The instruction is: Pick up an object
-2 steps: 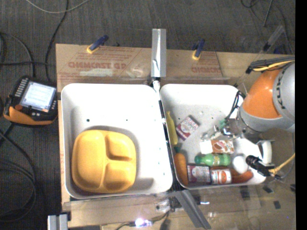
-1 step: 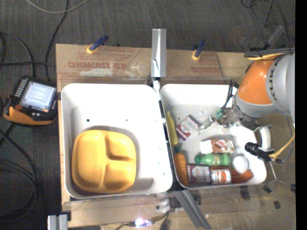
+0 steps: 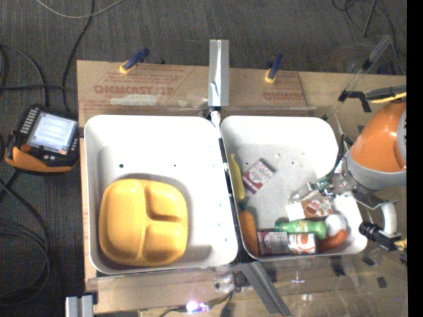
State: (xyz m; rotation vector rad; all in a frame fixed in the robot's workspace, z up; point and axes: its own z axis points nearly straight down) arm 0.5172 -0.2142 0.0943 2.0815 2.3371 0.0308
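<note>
We see a green plastic bottle with a white cap lying on its side near the front of the right white bin, its long axis running left to right and its cap end toward the right. Just in front of it, a red and white labelled can lies along the same direction, touching the bin's front wall. An orange carrot-shaped toy rests at the front left corner, running front to back, and a yellow banana lies along the left wall above it. A small pink and white packet sits tilted near the middle of the bin floor. A red rounded item sits at the bottle's right end. The left white bin holds a yellow plastic divided tray. On the table's far edge we note two blue and yellow clamps. The grey arm with its orange band comes in from the right, and the hand hangs low over the bin's right part, just behind the bottle; we cannot tell how its grip stands.
</note>
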